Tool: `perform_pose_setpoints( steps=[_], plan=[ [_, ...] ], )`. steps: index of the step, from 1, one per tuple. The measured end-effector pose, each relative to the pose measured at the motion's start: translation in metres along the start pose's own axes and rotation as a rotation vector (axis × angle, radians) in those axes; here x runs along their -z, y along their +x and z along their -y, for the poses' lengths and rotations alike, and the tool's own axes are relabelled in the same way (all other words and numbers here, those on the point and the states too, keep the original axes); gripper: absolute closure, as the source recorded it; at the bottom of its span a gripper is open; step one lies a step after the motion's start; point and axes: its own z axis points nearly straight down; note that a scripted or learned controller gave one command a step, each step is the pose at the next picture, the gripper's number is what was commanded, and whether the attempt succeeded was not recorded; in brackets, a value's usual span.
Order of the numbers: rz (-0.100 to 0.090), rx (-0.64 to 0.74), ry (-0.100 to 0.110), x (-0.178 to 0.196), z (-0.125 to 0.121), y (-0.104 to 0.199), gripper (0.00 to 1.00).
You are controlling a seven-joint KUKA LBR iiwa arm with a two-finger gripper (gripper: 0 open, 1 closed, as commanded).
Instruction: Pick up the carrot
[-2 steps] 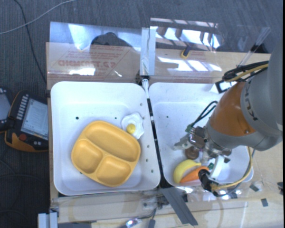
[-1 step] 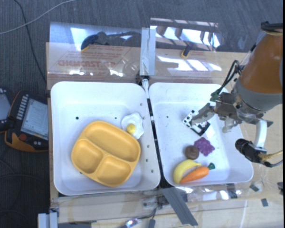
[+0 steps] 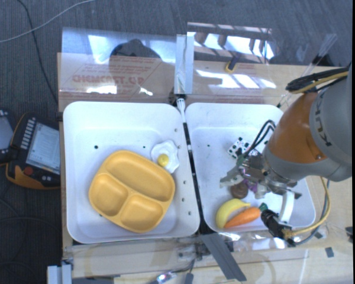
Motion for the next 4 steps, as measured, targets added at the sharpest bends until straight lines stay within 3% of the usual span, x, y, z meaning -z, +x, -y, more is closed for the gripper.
perform_pose_setpoints(
  steps=[1, 2, 3, 4],
  plan=[
    [0.002, -0.253, -0.002, 0.051, 0.033, 0.108, 0.00],
    [0.004, -0.338, -0.001, 0.051, 0.013, 0.039, 0.00],
    [0.005, -0.335, 0.004, 0.059, 0.013, 0.040, 1.00],
    [0.005, -0.335, 0.004, 0.059, 0.013, 0.040, 0.00]
  ],
)
